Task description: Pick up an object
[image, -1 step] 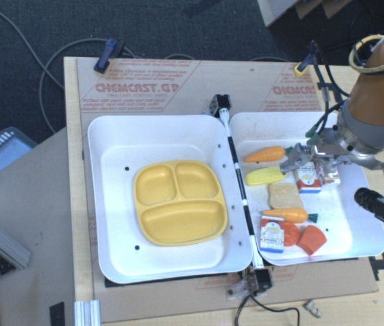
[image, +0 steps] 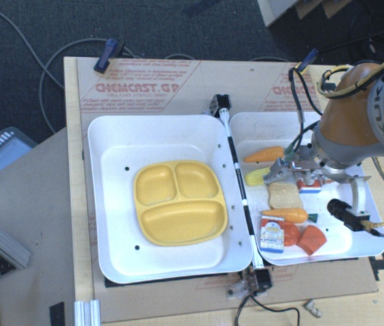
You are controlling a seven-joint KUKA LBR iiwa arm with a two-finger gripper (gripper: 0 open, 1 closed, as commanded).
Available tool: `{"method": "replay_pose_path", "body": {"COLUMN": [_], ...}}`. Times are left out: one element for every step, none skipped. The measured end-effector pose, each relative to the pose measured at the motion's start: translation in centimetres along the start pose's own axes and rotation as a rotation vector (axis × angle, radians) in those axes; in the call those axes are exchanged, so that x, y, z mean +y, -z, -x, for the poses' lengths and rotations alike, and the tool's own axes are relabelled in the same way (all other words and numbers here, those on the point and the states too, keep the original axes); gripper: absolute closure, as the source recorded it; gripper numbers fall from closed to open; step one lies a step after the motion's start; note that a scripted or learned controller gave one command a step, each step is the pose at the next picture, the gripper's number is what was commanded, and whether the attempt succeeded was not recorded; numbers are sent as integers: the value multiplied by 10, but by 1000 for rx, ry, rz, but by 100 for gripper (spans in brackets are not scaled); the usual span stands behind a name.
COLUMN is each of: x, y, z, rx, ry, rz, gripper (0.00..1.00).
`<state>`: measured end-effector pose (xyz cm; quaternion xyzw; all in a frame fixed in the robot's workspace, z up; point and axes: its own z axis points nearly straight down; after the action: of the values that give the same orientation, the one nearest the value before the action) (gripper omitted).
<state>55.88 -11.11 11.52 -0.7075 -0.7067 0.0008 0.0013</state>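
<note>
The gripper (image: 299, 170) hangs low in the right bin (image: 259, 124) — grip state impossible to tell. Just beneath lies the bread slice (image: 284, 195), beside a carrot (image: 285, 214) — likely light rigid toy food, best pinched across narrow edges.

Dark grey carpet floor (image: 35, 87) with loose grey cable (image: 15, 29); pale wood bench board (image: 164, 80) printed with red lettering; blue clamp (image: 107, 54) on its edge.

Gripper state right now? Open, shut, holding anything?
Gripper: cannot be told; it is low in the right bin, above the bread slice.
</note>
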Motion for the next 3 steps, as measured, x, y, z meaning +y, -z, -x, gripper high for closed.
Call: {"method": "replay_pose_path", "body": {"x": [39, 39, 10], "y": [-31, -20, 70], "z": [-4, -3, -58], "rx": [-1, -2, 0], "ry": [1, 0, 2], "rz": [5, 8, 5], "gripper": [0, 100, 100]}}
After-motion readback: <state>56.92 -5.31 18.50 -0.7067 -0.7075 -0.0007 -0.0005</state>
